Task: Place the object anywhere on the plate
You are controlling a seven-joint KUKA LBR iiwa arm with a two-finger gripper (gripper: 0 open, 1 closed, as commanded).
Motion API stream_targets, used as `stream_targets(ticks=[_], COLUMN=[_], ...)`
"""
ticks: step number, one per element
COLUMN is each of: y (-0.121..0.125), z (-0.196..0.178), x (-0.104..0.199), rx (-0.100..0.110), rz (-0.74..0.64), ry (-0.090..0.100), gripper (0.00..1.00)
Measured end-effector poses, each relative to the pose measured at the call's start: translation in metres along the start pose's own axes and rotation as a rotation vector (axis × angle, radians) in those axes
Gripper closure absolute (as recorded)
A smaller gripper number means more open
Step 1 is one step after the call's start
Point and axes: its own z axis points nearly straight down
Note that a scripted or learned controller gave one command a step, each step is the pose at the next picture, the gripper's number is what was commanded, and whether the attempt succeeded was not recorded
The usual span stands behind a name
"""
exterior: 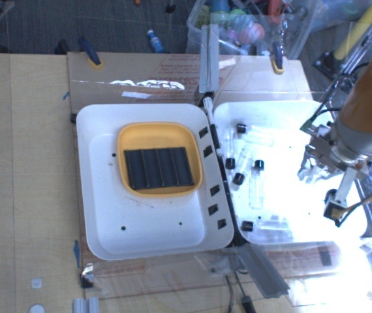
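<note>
Clear vials with black caps lay scattered in the right bin. They sat left of the gripper, none visibly between its fingers; whether those were apart or together could not be told. The yellow plate sat in the left bin.

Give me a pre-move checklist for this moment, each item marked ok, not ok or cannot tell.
1. Plate in place: ok. The yellow plate sits in the left bin, with a dark ribbed block already lying on it.
2. Objects to pick: ok. Several clear vials with black caps lie in the right bin.
3. Gripper position: ok. The gripper is over the right bin's right side.
4. Object held: cannot tell. Glare washes out the area under the gripper.
5. Free space on the plate: ok. The yellow rim around the block is bare.
6. Path to the plate: ok. Nothing stands above the divider between the bins.
</note>
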Motion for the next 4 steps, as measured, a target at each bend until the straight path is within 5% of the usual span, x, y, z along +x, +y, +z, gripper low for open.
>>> stream_targets(ticks=[1, 2, 3, 4], y=[0.0, 0.067, 0.135, 0.135], z=[0.0, -0.059, -0.189, -0.2], x=[-0.001, 0.008, -0.022, -0.02], rx=[-0.001, -0.006, -0.009, -0.014], rz=[0.001, -0.166, -0.464, -0.467], ry=[0.0, 0.0, -0.003, -0.004], gripper=[0.0, 0.0, 0.0, 1.0])
